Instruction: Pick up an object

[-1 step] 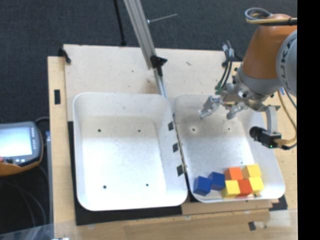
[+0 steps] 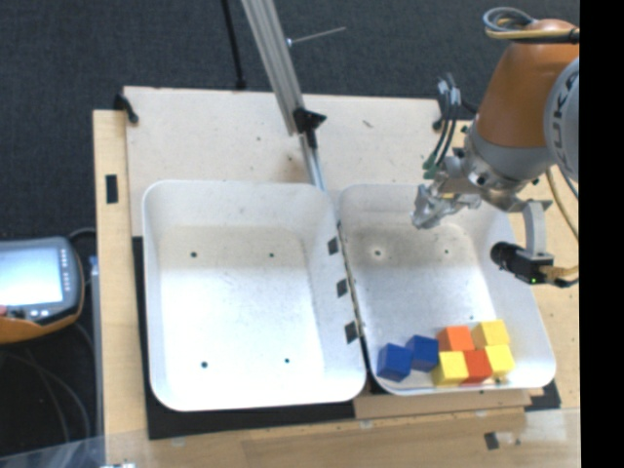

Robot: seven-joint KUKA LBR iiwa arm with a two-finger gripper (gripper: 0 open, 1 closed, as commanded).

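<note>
Several small blocks lie clustered at the near edge of the right bin point(image 2: 507, 291): two blue blocks point(image 2: 408, 355), an orange block point(image 2: 455, 338), yellow blocks point(image 2: 492, 334) and a red block point(image 2: 477, 363). My gripper point(image 2: 429, 211) hangs over the far part of the right bin, well behind the blocks and apart from them. Nothing shows between its fingertips.
The left bin point(image 2: 156, 261) sits beside the right one, with small clips along the shared wall. A slanted metal pole point(image 2: 278, 57) rises behind the bins. A handheld screen device point(image 2: 34, 281) lies off the bench at the left.
</note>
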